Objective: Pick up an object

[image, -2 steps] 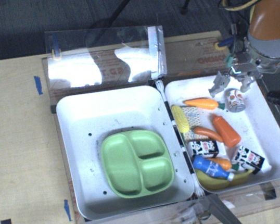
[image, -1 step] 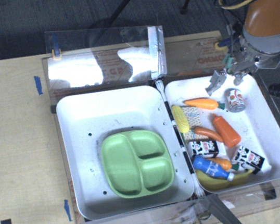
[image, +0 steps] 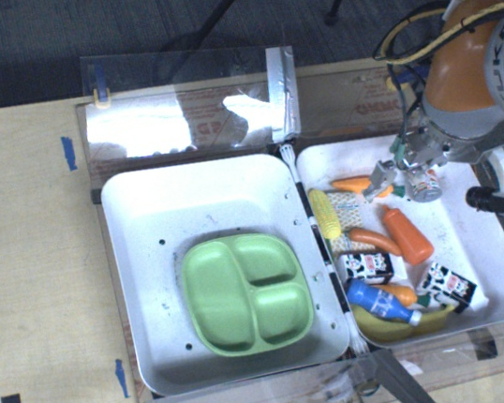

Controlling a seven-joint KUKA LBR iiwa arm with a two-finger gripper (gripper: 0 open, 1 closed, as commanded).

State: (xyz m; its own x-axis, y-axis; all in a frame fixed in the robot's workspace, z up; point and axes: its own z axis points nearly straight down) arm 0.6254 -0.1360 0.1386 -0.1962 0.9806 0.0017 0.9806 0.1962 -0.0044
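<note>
Carrot (image: 352,185) (orange, slim), perhaps tapered, near gripper (image: 397,173)

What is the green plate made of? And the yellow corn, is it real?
The green divided plate looks like smooth moulded plastic: one even colour, rounded edges, a soft matte sheen. The yellow corn cob is probably a plastic toy, since its colour is flat and it lies among toy-like foods in the white right bin, though the view is too small to be certain.
</note>
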